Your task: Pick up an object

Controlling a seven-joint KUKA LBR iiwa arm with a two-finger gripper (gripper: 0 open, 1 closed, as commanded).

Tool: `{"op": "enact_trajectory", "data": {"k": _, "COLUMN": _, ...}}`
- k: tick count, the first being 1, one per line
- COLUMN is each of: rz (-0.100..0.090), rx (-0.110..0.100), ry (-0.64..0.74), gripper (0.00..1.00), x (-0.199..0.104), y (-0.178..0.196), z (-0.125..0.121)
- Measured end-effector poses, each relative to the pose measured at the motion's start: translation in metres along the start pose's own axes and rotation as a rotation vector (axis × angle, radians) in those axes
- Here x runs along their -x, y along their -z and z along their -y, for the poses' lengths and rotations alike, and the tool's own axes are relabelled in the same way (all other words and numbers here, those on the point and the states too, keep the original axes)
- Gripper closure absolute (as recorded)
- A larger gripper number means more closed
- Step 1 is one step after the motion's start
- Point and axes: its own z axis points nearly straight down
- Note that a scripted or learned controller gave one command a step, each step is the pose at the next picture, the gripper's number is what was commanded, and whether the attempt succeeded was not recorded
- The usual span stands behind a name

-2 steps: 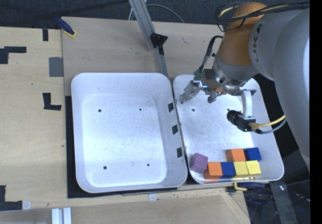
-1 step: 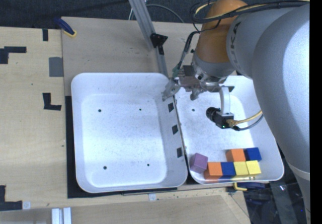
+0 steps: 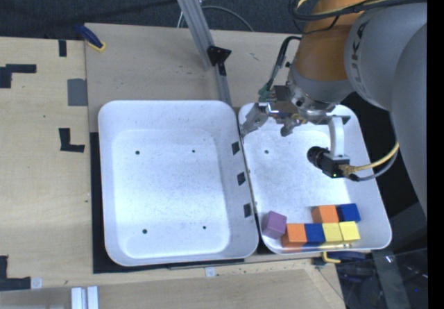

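Note:
Several small blocks lie along the near edge of the right bin (image 3: 291, 169): a purple block (image 3: 275, 223), an orange block (image 3: 296, 232), a blue block (image 3: 314, 232), two yellow blocks (image 3: 340, 232), a second orange block (image 3: 324, 214) and a second blue block (image 3: 348, 212). My gripper (image 3: 269, 122) hangs over the far end of the right bin, well away from the blocks. Its fingers are spread apart with nothing between them.
The left bin (image 3: 166, 182) lies beside the right one, their rims touching in the middle. A slanted metal pole (image 3: 198, 23) rises from behind the bins. A black camera unit with a yellow cable (image 3: 331, 162) hangs off the wrist over the right bin.

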Motion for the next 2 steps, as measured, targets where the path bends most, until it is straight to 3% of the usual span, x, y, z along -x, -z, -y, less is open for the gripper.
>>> {"op": "enact_trajectory", "data": {"k": 1, "rz": 0.003, "rx": -0.008, "ry": 0.002, "gripper": 0.0, "x": 0.001, "y": -0.059, "z": -0.027}}
{"op": "enact_trajectory", "data": {"k": 2, "rz": 0.002, "rx": -0.005, "ry": 0.003, "gripper": 1.0, "x": 0.0, "y": -0.045, "z": -0.027}}
